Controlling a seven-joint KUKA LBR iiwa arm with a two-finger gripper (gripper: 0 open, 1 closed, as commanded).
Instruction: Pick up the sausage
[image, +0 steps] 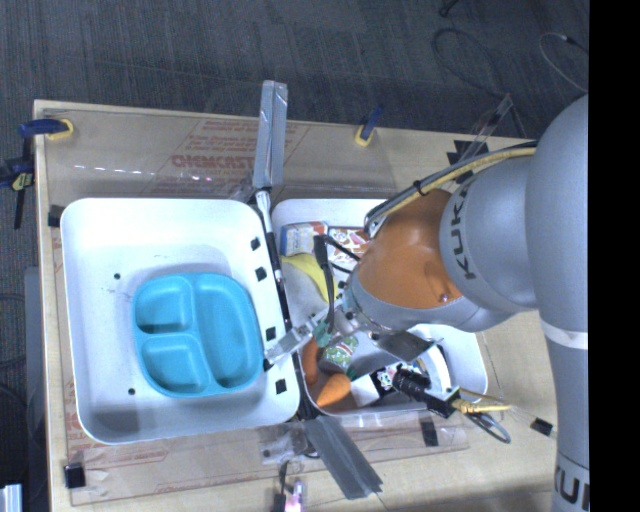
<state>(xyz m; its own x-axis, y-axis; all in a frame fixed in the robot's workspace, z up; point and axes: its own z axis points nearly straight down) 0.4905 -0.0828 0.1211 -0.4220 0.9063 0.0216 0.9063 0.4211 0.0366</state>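
The arm (470, 250) is reaching down into the right bin (470, 375), its bulk covering most of what lies there, and the gripper (335, 335) is working low among the clutter near the bin's left wall. Whether it is apart or together I cannot tell; the wrist is hiding it. The sausage (311, 367) is probably the reddish-brown piece lying just below and left of the gripper, though I cannot be sure. An orange carrot (335, 390) is sitting just below it, crowding that side. A banana (305, 272) is lying above the gripper, with a small carton (300, 238) beyond. Far to the left, a blue tray (195, 335) is resting in the left bin (90, 300).
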